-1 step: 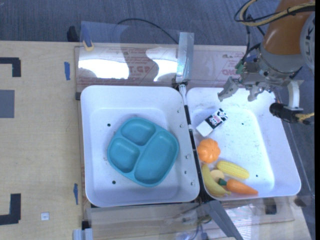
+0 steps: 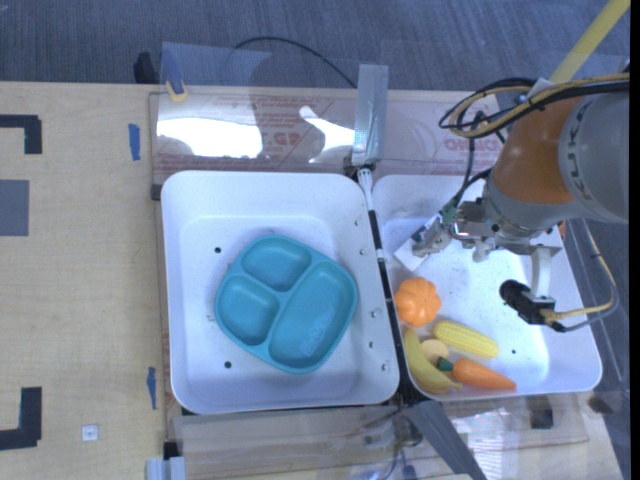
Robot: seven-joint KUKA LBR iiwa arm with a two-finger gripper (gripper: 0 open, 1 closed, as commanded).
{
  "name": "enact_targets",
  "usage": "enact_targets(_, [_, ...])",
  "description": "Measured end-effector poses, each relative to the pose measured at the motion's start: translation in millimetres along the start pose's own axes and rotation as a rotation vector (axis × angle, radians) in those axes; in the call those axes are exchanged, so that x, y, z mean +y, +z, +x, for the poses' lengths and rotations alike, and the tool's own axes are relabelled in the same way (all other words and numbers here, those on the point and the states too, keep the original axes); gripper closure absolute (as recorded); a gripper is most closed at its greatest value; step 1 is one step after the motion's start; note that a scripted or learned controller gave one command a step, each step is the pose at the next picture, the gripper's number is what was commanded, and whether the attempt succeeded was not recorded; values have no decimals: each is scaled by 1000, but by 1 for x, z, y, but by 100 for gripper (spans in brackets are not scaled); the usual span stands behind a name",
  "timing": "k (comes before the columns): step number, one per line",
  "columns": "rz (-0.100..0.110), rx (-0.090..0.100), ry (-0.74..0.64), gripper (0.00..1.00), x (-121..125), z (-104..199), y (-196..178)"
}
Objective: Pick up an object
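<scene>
Left bin (image 2: 180, 268): shallow white tray, square with rounded corners; holds one teal divided plate (image 2: 287, 302) lying flat near the middle, turned at an angle.
Teal plate: smooth matte plastic, rounded outline, three sunken compartments.
Right bin (image 2: 580, 363): same white tray, edge to edge with the left one along a dark seam; toy food bunched in the near-left corner.
Orange toy (image 2: 418, 301): round, ribbed like a small pumpkin or tangerine, green stem on top; close to the dividing wall.
Corn cob (image 2: 464, 339): pale yellow, bumpy, lying slantwise just below the orange toy.
Banana (image 2: 424, 366): yellow, curved, along the near-left corner, partly under the corn and carrot.
Carrot (image 2: 481, 374): orange, tapered, green stub at its left end; resting against the banana.
Gripper (image 2: 432, 240): low over the far-left part of the right bin, pointing left, above and apart from the toy pile.
Jaws: state cannot be told; metal parts crowded, nothing seen between them.
Arm (image 2: 560, 158): grey with orange band, covering the bin's far-right part; black cables looped over it.
Around: light wooden surface (image 2: 80, 268) with black corner marks, bits of blue tape; clear glossy panel (image 2: 250, 128) behind the bins; yellow rod (image 2: 598, 23) at upper right.
</scene>
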State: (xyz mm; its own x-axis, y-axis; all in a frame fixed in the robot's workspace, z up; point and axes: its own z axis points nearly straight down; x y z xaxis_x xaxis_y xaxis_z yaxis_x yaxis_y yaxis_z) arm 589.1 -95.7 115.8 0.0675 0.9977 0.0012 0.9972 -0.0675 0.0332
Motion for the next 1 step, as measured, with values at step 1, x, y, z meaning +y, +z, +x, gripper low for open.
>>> enact_targets(1, [-9, 2, -8, 0, 63, -57, 10])
